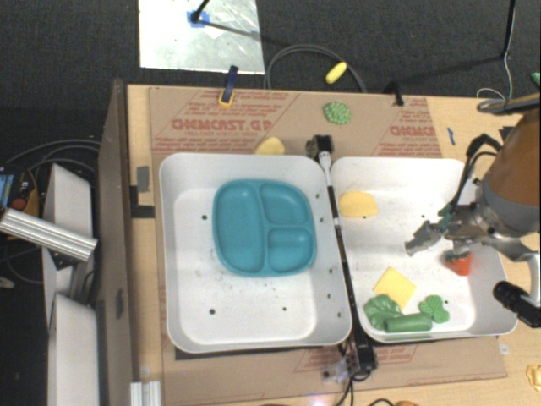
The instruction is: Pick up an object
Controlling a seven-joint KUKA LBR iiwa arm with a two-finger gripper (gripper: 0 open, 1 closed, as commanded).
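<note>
The right bin (397, 172) holds a pale yellow rounded piece (358, 203) near its left wall. A yellow block (394, 286) and green vegetable-like toys (407, 313) lie at its front. A small red-orange object (459, 266) lies toward the right side. My gripper (445, 237) hangs low over the right part of this bin, just above and to the left of the red-orange object, whose top it partly hides. I see nothing clearly held in the gripper.
The left bin (182, 227) carries a blue divided plate (264, 227). A yellow piece (270, 147) and a green round piece (337, 112) rest on the cardboard behind the bins. A black divider strip (336, 235) runs between the bins.
</note>
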